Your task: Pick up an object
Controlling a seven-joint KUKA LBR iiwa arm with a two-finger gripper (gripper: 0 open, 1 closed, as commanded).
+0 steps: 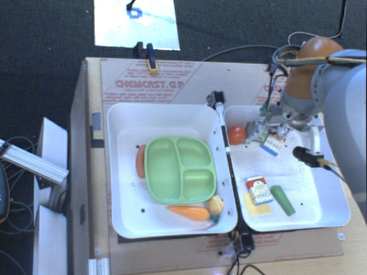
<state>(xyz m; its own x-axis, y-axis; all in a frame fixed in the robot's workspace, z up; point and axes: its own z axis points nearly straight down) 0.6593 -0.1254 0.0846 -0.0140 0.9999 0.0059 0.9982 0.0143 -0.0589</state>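
Right, bench point(172, 79) with two white bins. Left bin point(123, 171) holds a green divided plate point(179, 169), an orange sausage-like piece point(140, 161) touching the plate's left edge, a toy carrot point(189, 212) below the plate, and a small yellow-green toy point(215, 205) just beside the carrot's right end. Grey arm point(338, 90) reaches into the right bin point(312, 211), gripper point(262, 129) low at the bin's upper left; can't tell its grip state. Red ball point(236, 134) sits just left of the gripper. Also there: blue-white packet point(272, 146), red-and-blue box point(260, 190) on a yellow card point(256, 206), green stick point(282, 200).
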